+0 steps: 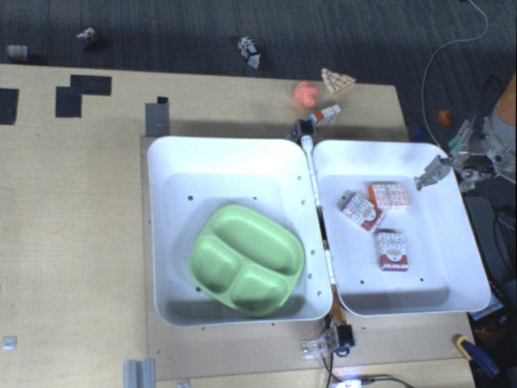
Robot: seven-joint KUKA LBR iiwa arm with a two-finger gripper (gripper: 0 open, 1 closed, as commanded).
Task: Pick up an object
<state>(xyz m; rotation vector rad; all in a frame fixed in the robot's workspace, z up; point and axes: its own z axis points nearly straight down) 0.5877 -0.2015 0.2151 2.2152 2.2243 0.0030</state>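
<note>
Three small red-and-white packets lie in the right bin: one tilted packet, one beside it, and one nearer the front. A green divided plate rests tilted in the left bin. My gripper hangs at the right bin's far right edge, above and to the right of the packets, with nothing seen between its fingers.
On the bench behind the bins lie an orange ball, a pizza-slice toy and a small tube. Cables and a clip sit at the front between the bins. Black patches mark the bench at far left.
</note>
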